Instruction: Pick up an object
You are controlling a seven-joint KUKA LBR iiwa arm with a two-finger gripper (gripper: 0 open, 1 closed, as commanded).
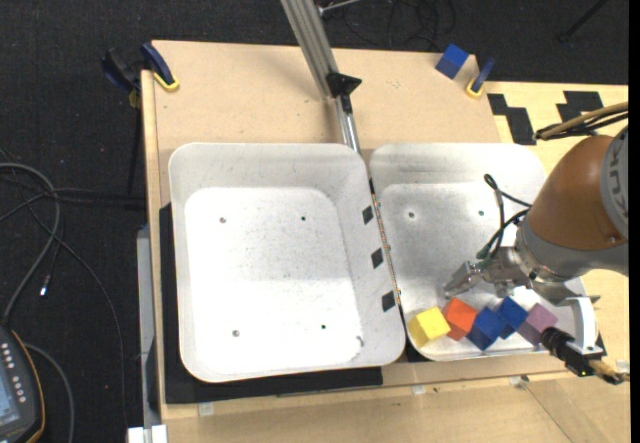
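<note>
Camera view: tool [478,276] above orange block [461,316].

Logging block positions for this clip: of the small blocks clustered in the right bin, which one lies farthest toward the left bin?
The yellow block. It sits at the left end of the cluster, beside the orange block, with the blue blocks and purple block farther right.

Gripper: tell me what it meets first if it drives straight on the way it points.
Probably the small orange block, just below the gripper in the right white bin; depth is unclear.
</note>
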